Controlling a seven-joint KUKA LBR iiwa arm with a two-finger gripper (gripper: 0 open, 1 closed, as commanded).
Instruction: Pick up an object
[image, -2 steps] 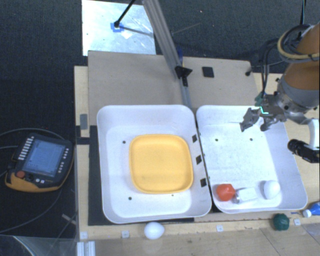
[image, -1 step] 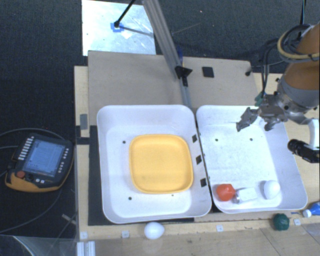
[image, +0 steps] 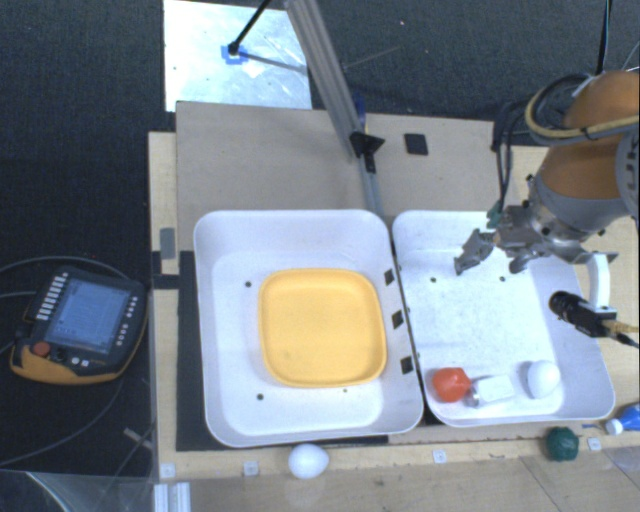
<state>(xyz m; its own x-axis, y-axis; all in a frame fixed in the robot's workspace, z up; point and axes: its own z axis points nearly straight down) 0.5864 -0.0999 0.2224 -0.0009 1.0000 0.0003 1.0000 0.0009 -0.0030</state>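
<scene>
My gripper (image: 495, 257) hangs above the upper part of the right bin (image: 500, 310), fingers spread apart with nothing between them. Along the right bin's front edge lie an orange-red ball (image: 449, 383), a small white block (image: 492, 389) and a white egg-shaped object (image: 542, 377). A yellow square plate (image: 322, 326) sits in the middle of the left bin (image: 225, 330). The gripper is well above and behind the three small objects.
A white egg (image: 308, 460) lies on the bench in front of the left bin. A dark green ball (image: 562, 443) and a blue-white item (image: 622, 422) sit off the right bin's front corner. A teach pendant (image: 80, 322) rests at far left. A metal pole (image: 335, 75) slants in behind the bins.
</scene>
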